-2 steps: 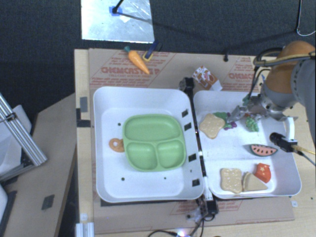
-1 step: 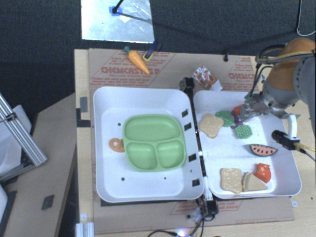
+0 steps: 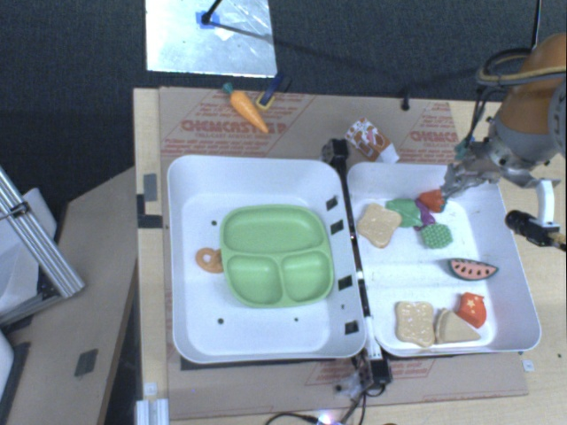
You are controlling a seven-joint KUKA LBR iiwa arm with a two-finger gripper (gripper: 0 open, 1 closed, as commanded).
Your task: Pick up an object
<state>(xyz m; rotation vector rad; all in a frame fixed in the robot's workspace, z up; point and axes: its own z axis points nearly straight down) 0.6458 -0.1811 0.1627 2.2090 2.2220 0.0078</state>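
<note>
Red and small, a toy fruit point(image 3: 431, 201) lies near the right bin's point(image 3: 518, 277) far edge, directly under the pincer point(image 3: 458, 182); whether the pincer is open or closed I cannot tell. The grasp seems imminent: next, close and lift straight. Counted: 2 bins, 3 bread pieces, 1 watermelon slice point(image 3: 472, 269), 1 green tray point(image 3: 274, 254).
</note>
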